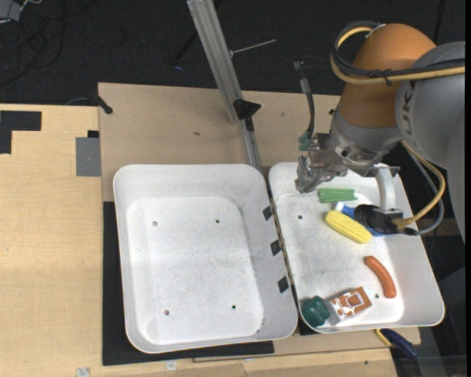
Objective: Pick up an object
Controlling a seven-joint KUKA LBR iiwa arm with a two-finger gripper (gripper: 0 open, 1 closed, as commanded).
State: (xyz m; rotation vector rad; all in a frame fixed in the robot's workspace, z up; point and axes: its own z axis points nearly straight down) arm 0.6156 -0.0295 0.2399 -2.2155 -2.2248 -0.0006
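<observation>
The gripper [307,181], its state impossible to tell, hangs at ten o'clock of the green block [336,195], seemingly light and rigid, best pinched across its narrow sides.

A pale wooden tabletop [39,210] fills the left of the frame; dark floor with loose cables [78,6] crosses the top.

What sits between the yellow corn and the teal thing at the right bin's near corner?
Nothing: in the camera view, only bare bin floor runs from the yellow corn to the teal object. The orange sausage lies off to the right.
</observation>
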